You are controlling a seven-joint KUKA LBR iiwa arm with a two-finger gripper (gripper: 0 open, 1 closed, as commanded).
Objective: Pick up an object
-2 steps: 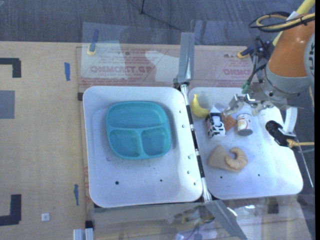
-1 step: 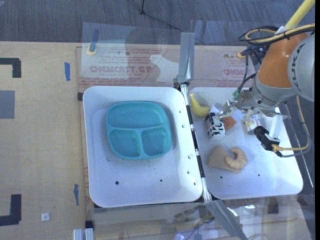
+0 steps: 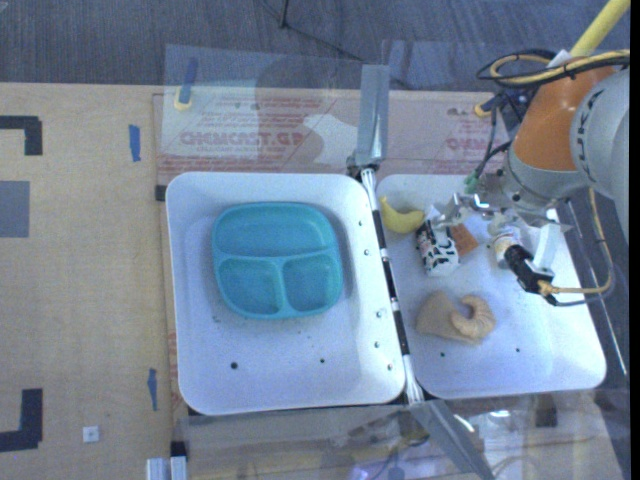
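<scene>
A: Objects first: the loose pieces all lie in the right bin, the one the arm reaches over.

B: Start with the biggest things, though.

A: The bench is tan, with black corner marks and bits of blue tape. Two white bins sit on it side by side, touching along a middle seam. The left bin holds a teal divided tray, three compartments, lying flat near its centre.

B: And the arm?

A: Grey with an orange band, coming in from the right over the far corner of the right bin. The gripper hangs low over the bin's far part, close to the small pieces there.

B: Pinching anything?

A: I cannot tell; that spot is cluttered with metal and cable, and the tips blur into it.

B: The pieces, then.

A: A tan curled lump lies alone near the bin's middle. A yellow banana-shaped piece sits by the seam at the far side. Just beside it stands a black-and-white spotted item, with a small orange-brown piece touching it, perhaps a block.
</scene>
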